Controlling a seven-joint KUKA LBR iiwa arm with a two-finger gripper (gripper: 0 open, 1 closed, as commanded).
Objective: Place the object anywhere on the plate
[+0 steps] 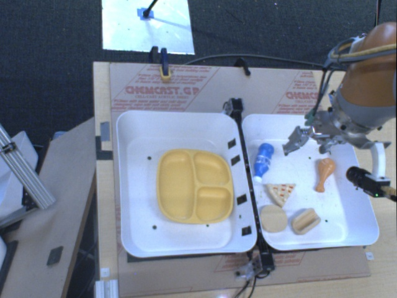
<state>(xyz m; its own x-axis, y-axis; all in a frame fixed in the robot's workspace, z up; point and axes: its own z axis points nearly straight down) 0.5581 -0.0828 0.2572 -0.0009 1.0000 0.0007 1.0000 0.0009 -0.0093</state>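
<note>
— Objects for the plate, how many do you count? And where are they?

— Five, all lying in the white shallow plastic bin on the right of the frame (366,231). One blue and white toy bottle (263,160) lies by that bin's left wall. One orange-brown toy drumstick (323,173) lies right of centre. One pale triangular toy slice with red spots (280,193) is below the bottle. One round tan toy biscuit (273,218) and one beige toy bread loaf (305,220) sit side by side near the bin's lower edge.

— And the plate?

— One yellow plastic plate with three compartments (195,185), in the middle of the other white shallow bin, left of centre (133,129). Two bins in all, side by side and touching.

— What's the arm doing?

— One grey arm with an orange band (369,73) comes in from the upper right. Its two-finger gripper (310,138) hangs over the upper part of the right bin, above the drumstick and right of the bottle. Whether the fingers are apart or together, I cannot tell from here.

— Any writing?

— The brown cardboard sheet under the bins (180,85) carries red print reading "CHEMCAST GP", once at upper left; a second print at upper right is partly hidden by the arm.
</note>
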